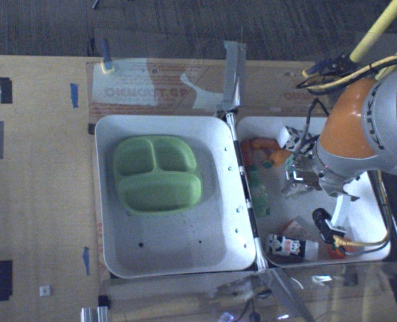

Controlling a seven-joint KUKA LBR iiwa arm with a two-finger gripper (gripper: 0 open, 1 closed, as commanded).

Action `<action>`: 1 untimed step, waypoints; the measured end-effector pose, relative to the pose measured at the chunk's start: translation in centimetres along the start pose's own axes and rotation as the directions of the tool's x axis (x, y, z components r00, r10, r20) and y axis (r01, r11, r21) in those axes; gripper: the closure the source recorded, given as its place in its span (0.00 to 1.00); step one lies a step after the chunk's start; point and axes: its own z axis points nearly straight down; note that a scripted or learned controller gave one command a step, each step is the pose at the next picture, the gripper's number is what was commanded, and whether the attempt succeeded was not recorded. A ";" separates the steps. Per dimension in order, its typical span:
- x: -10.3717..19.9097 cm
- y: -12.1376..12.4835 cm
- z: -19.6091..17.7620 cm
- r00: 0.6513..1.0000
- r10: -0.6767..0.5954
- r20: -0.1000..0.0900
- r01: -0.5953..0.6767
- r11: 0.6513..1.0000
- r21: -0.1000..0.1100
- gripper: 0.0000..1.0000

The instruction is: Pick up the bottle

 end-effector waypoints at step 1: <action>0.0 0.1 -0.7 1.000 0.000 0.000 0.000 1.000 0.003 1.00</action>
